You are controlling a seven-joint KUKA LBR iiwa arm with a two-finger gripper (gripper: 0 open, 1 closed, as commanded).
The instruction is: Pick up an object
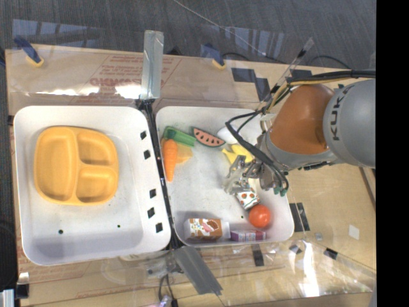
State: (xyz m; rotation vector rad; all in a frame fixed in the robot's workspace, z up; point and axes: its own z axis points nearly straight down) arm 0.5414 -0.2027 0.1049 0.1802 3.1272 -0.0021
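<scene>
A: Hovering low in the right bin (pixel 192 226), the gripper (pixel 241 181) sits beside the tomato, toward the bin's far wall. How the jaws stand I cannot tell; the metal there is a tangle of glare and cable.

B: Is anything between them?

A: Nothing that can be made out. A small red-and-white item (pixel 247 199) lies just beside the tomato (pixel 259 217), between it and the gripper, touching or nearly touching the tomato. Whether the gripper touches that item is unclear.

B: What else lies around the tomato?

A: A small bottle with a red-and-white label (pixel 207 228) lies on its side to the tomato's left, along the near wall. A flat purple packet (pixel 246 236) rests against that wall, just below the tomato. Beyond the gripper from the tomato sit a yellow piece (pixel 234 152) and a watermelon slice (pixel 208 137). Well to the tomato's left, by the wall shared by both bins, a carrot (pixel 170 158) lies beside a green piece (pixel 179 135).

B: And the arm?

A: Its grey body with the orange band (pixel 300 120) stands over the right bin's far right corner, up and right of the tomato. Far left of the tomato, the left bin (pixel 38 235) holds a yellow divided plate (pixel 75 165).
</scene>
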